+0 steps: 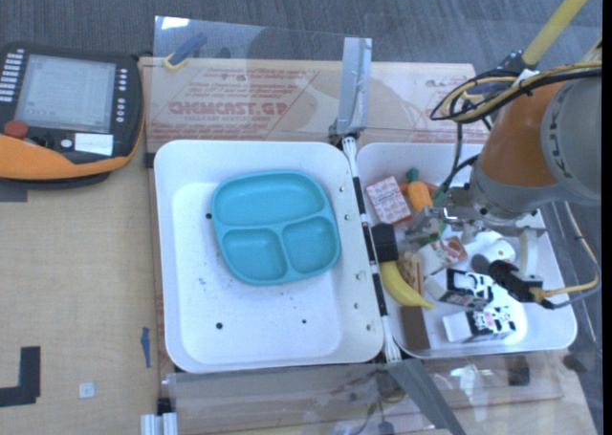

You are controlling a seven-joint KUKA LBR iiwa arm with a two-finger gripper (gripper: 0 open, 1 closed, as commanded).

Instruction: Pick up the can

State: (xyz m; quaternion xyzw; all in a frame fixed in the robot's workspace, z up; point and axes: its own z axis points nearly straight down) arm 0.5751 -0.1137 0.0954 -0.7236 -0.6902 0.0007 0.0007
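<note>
1. We are seeing the gripper (pixel 442 223) hanging low over the clutter in the right bin (pixel 559 328), up and just to the right of the banana (pixel 404 287). We cannot tell how far open it is, because its tip is blending into the things beneath it. We are not seeing anything clearly held.
2. The arm (pixel 521 151) is reaching in above and to the right of the banana, and it is covering the bin's upper right part.
3. We are taking the small round red-and-white thing just right of the banana's upper end for the can (pixel 451 250), though it is too small to be sure. It is lying just below the gripper, and we cannot tell whether the two are touching.
4. A red-and-white packet (pixel 386 200) and an orange carrot-like piece (pixel 419 196) are lying above the banana, close to the gripper's left side.
5. A black-and-white carton (pixel 481 316) is sitting right of the banana's lower end, near the bin's lower rim.
6. The banana is lying along the bin's left wall, so room there is looking tight.
7. Well left of the banana, the left bin (pixel 182 232) is holding a blue divided plate (pixel 275 226), with bare white floor showing around it.
</note>
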